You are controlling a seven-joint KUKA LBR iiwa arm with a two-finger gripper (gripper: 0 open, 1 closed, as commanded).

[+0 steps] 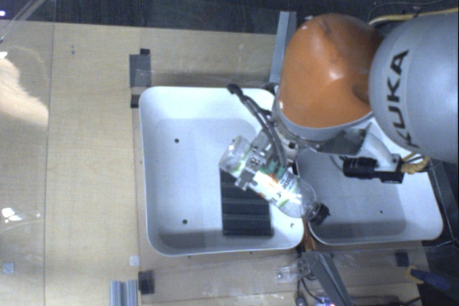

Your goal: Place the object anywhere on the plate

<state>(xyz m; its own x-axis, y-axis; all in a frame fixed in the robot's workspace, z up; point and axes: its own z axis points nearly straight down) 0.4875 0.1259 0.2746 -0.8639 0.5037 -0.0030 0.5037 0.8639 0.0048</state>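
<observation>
The left shallow white bin [168, 175] carried a black ribbed rectangular block [245, 210] near its lower right corner. A clear plastic bottle with an orange-and-green label [276, 186] lay tilted over the block's upper end and across the bin's right rim. The gripper [267, 154] sat at that bottle beneath the grey-and-orange arm [326, 75]; its opening could not be determined.

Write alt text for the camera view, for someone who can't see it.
A grey arm with an orange band reaches over two shallow white bins, its gripper above a black ribbed rectangular block in the left bin, beside a clear plastic bottle.
</observation>
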